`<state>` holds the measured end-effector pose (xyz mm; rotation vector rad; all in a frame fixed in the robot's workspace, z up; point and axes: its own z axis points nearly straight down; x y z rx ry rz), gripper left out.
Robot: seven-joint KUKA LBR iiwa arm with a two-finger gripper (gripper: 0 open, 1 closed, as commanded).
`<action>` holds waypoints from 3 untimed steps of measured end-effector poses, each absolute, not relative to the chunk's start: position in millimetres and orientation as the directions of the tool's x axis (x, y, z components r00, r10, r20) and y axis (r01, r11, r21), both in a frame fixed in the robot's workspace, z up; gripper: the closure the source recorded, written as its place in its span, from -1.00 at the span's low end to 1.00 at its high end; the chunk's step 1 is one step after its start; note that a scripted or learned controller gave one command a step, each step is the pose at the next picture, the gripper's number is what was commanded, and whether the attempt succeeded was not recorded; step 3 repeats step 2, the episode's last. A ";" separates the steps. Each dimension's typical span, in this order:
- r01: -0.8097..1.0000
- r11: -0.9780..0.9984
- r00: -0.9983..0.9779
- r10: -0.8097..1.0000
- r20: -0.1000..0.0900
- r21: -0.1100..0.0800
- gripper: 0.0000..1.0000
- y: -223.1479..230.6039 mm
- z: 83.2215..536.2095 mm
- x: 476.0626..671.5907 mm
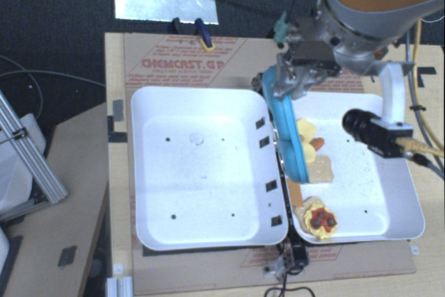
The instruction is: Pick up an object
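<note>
- The left bin (201,170) shows open white floor from wall to wall.
- The right bin (368,198) has its load crowded against its left wall; its right half and near right corner are bare floor.
- The two bins touch along their shared edge, with black clips along that seam.
- A blue bar (292,139) lies along the right bin's left wall, running from the far left corner toward the near side.
- Just right of the blue bar sit a yellow piece (306,128), a red-orange piece (317,144) and a tan slice (320,169), packed close together.
- An orange stick (295,193) lies by the left wall, and a yellow toy with red spots (319,218) sits near the front wall.
- The gripper (286,83) is over the far end of the blue bar, at the right bin's far left corner. How far it is open, and whether it grips the bar, cannot be told.
- The brown board (188,59) under the bins bears red lettering reading "CHEMCAST GP".
</note>
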<state>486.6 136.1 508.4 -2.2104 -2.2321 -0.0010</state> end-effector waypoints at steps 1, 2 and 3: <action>1.000 0.000 0.000 1.000 -0.005 -0.017 1.00 138.4 285.6 496.6; 1.000 0.006 -0.007 1.000 0.012 0.028 1.00 136.6 244.8 516.1; 1.000 0.006 -0.007 1.000 0.012 0.028 1.00 136.6 244.8 516.1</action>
